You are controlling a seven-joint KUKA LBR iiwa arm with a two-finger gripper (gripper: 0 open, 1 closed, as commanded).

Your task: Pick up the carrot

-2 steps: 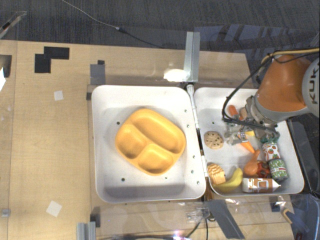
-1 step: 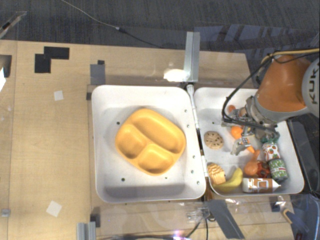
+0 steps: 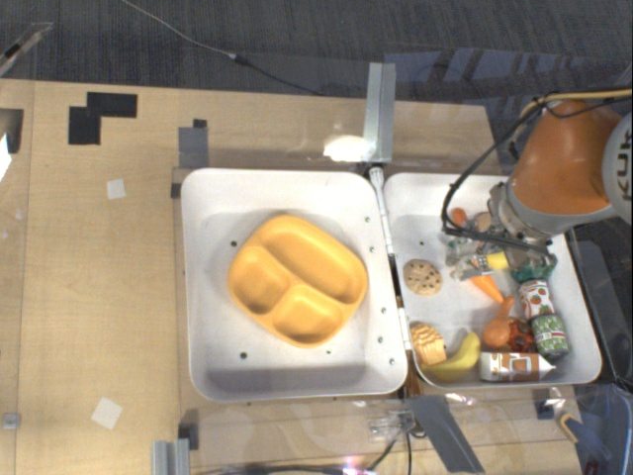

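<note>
The carrot, a short orange cone, lies in the right bin toward its right side. My gripper hangs directly over the bin, just above and behind the carrot, below the orange wrist band. A small yellow piece shows at the gripper's tip; what it is cannot be made out. The gripper's body hides part of the bin floor behind the carrot.
The right bin also holds a cookie, a banana, a bread piece, two small cans, a carton and an orange-red fruit. A yellow divided plate lies in the left bin.
</note>
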